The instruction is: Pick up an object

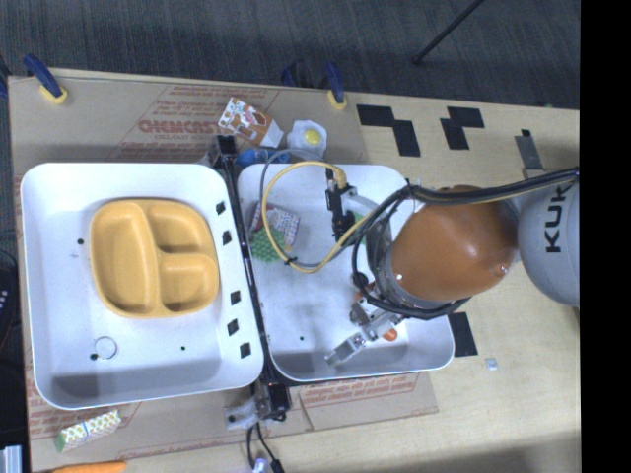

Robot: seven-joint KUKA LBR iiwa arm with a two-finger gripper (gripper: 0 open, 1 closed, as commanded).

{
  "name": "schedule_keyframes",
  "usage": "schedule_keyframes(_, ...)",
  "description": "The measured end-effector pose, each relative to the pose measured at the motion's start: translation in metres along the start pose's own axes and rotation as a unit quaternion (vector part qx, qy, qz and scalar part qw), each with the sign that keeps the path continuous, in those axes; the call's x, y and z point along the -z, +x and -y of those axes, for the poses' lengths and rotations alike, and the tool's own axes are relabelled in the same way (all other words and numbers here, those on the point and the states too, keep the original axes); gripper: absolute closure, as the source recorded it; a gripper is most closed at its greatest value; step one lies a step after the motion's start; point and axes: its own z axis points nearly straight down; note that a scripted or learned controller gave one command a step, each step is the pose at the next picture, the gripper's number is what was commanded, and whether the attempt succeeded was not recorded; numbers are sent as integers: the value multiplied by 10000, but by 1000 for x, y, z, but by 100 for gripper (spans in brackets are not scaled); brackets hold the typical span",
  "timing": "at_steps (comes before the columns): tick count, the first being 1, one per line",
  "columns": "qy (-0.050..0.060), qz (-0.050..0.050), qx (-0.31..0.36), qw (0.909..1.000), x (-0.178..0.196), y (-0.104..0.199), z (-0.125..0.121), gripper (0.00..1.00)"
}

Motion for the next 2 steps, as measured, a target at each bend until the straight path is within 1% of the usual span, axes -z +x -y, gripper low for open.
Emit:
schedule_keyframes(1, 10, 5, 1228, 9924, 1, 29, 160, 0)
schedule_keyframes(2, -6, 6, 1913, 9815, 0, 4, 74, 0)
